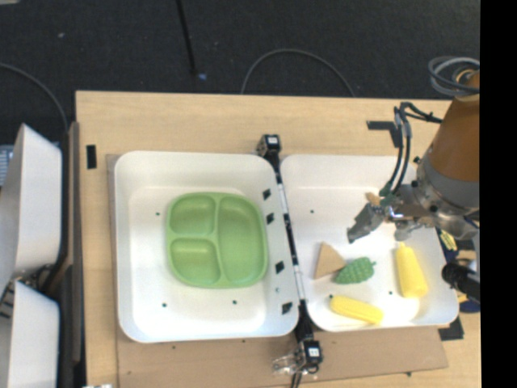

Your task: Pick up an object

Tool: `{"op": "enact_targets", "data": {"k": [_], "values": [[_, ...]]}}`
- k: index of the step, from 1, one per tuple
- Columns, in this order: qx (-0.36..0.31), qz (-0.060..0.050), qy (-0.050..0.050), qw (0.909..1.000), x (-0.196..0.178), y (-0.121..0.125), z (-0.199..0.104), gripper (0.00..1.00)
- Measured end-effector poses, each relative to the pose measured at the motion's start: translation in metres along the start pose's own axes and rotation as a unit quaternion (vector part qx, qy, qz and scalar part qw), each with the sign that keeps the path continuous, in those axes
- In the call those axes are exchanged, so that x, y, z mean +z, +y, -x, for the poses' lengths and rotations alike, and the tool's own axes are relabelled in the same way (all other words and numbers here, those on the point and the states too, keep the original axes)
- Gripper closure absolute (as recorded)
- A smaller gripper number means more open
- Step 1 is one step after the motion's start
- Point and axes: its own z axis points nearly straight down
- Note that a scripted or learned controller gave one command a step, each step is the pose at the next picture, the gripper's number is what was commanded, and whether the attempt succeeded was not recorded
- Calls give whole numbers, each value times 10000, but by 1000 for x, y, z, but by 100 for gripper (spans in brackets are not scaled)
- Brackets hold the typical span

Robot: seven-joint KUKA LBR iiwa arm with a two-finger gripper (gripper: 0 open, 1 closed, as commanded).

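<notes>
Inspection of the bench is showing two shallow white plastic bins side by side, and we are recording their contents as they lie. We are noting the left bin [141,314] is carrying a pale green plastic plate with three compartments [216,239], lying flat near its middle. We are finding the candidate objects gathered in the lower half of the right bin [323,176]: a tan wedge-shaped piece [327,259], a knobbly green toy fruit [355,271] touching its right side, a yellow toy corn cob lying flat [355,309] just below them, and a second yellow toy corn cob [410,271] lying nearly lengthwise toward the right wall.

We are observing the grey arm with its orange band [456,148] reaching in from the right, with the grey two-finger gripper [365,223] hanging over the right bin, above and just beside the wedge and the green fruit. We cannot tell whether it is spread or closed, and we are seeing nothing carried in it.

We are judging that the pick is not yet made, since every object is resting on the bin floor. We are judging the gripper's position as an approach toward the wedge-and-fruit cluster. We are flagging that contact between those two pieces could spoil a clean grasp.
</notes>
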Motion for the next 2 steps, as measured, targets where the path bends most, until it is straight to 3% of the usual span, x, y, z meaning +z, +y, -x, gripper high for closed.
{"op": "enact_targets", "data": {"k": [1, 2], "values": [[-14, 59, -7, 10000, -5, 2, 0, 0], [2, 23, -6, 10000, 58, 2, 1, 0]]}}
